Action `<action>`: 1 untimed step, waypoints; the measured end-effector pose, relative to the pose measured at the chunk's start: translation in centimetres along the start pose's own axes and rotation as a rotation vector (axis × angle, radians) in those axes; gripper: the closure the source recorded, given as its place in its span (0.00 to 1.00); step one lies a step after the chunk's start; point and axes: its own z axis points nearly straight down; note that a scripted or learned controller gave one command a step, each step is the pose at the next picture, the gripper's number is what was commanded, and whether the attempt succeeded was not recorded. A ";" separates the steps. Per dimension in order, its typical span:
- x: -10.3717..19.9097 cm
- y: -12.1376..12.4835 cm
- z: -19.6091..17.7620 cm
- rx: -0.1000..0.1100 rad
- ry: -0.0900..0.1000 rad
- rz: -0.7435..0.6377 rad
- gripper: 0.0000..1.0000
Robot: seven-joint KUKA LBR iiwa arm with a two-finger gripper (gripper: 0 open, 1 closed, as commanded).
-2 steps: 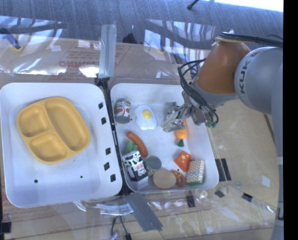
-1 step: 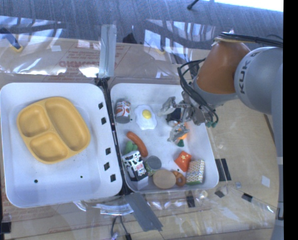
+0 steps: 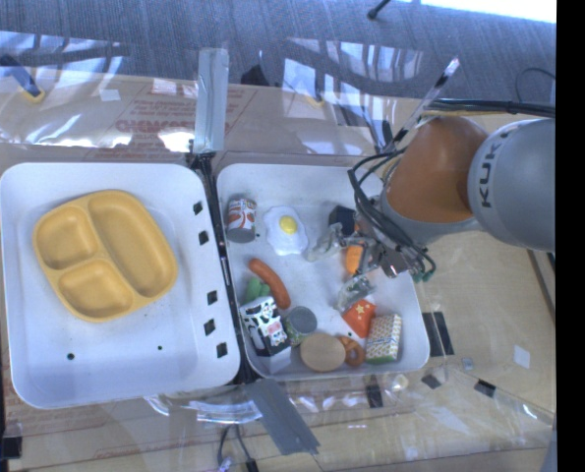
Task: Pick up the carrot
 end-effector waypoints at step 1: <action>-0.3 0.2 -1.1 0.001 -0.003 -0.010 1.00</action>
